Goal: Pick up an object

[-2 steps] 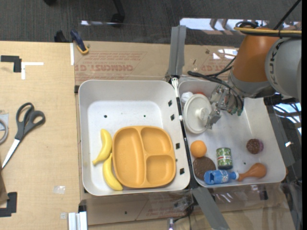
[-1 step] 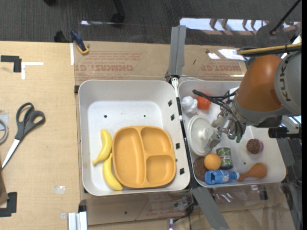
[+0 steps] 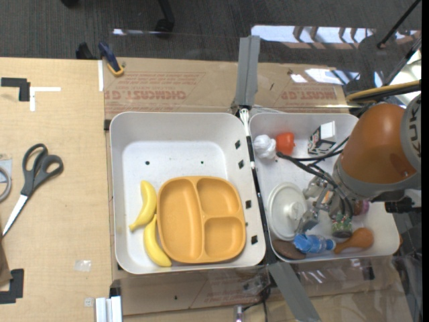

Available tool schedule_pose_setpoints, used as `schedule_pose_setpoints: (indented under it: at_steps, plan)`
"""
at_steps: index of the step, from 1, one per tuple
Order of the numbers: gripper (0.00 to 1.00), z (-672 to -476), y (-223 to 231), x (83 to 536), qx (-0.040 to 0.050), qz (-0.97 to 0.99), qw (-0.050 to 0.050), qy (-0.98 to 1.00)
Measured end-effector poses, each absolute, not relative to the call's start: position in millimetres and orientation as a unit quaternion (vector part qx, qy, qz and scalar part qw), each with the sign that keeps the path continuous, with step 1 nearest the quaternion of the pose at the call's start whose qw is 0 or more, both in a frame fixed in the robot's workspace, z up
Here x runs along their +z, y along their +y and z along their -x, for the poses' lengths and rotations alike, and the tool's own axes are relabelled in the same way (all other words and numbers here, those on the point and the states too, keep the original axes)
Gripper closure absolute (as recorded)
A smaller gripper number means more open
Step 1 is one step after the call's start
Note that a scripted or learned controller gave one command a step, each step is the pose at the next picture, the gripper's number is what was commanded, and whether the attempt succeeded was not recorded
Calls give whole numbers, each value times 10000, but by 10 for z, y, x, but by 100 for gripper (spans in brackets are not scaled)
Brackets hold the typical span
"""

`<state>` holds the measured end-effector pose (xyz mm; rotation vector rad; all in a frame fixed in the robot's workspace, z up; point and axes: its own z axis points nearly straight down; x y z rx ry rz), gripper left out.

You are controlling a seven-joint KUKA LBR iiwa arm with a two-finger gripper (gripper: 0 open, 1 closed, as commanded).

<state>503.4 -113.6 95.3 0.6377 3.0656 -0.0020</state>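
Arm (image 3: 379, 153): you see it come in from the right, its orange band over the right bin (image 3: 348, 123).
Gripper (image 3: 320, 203): it sits low in the right bin, between the white dish and the small clutter at the bin's right side.
Jaws: you cannot tell how far apart they stand, and you cannot tell whether anything is between them.
White dish (image 3: 287, 208): round, in the right bin, just left of the gripper.
Blue item (image 3: 312, 243): lies at the bin's near wall, below the gripper.
Brown item (image 3: 358, 239): near the blue item, at the bin's near right corner.
Red item (image 3: 285, 141): far end of the right bin, beside a white crumpled piece (image 3: 264, 146).
Left bin (image 3: 174, 139): you have an orange tray (image 3: 201, 218) with three compartments here.
Bananas (image 3: 147, 206): two, touching the tray's left edge.
Scissors (image 3: 30, 176): on the bench, well left of both bins.
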Motion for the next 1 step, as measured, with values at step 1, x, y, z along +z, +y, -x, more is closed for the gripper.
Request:
schedule_pose_setpoints:
  at_steps: [1]
  plan:
    - [0, -6108, -1492, 1833, -3, -2160, 31, 9764]
